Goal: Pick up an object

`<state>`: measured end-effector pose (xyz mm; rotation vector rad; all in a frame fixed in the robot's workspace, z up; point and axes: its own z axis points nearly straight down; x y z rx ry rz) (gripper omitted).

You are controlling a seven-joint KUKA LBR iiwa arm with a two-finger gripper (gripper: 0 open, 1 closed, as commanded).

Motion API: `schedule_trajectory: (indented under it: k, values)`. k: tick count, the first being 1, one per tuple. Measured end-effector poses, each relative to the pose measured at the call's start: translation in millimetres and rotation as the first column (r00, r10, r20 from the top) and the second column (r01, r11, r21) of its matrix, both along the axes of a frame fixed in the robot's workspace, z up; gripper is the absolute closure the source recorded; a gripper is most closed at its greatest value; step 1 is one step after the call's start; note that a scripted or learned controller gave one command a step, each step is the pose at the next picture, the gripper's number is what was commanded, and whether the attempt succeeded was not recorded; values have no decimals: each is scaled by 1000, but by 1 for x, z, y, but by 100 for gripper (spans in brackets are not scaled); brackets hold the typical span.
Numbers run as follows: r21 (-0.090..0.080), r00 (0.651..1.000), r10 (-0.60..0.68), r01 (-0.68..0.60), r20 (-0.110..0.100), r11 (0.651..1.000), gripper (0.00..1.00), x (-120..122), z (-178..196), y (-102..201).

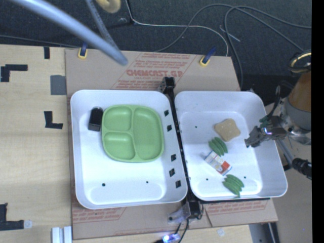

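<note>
The tool (259, 134) hangs over the right rim of the right-hand shallow white bin (253, 101), reaching in from three o'clock. Whether it is released or clenched cannot be told at this size; nothing is visible in its grip.

Nearest to it, toward nine o'clock, lies a tan, roughly square spongy block (227, 129), flat on the bin floor and the likeliest target. To do the step well, the tool should travel toward nine o'clock until centred over the block, straddle its two flatter sides, and descend straight down, clear of the neighbours. Its soft-looking, rounded edges suggest it will give a little under pressure.

Just at seven o'clock from the block sits a small green leafy pod-shaped piece (218, 146), and beside that a small white and red packet (218, 162). A second green pod-shaped piece (234, 183) rests nearer the bin's front wall.

Farther out, the left-hand white bin (86, 151) holds a pale green divided plastic plate (133, 133) with a small black block (95, 119) at its nine o'clock side. Both bins rest on the worktop (25, 151).
</note>
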<state>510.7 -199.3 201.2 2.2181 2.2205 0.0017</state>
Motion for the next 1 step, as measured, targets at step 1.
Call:
schedule_trajectory:
  k: [1]
  values:
    - [-1,1000,1,-1,2,1000,100,-4,60,6]
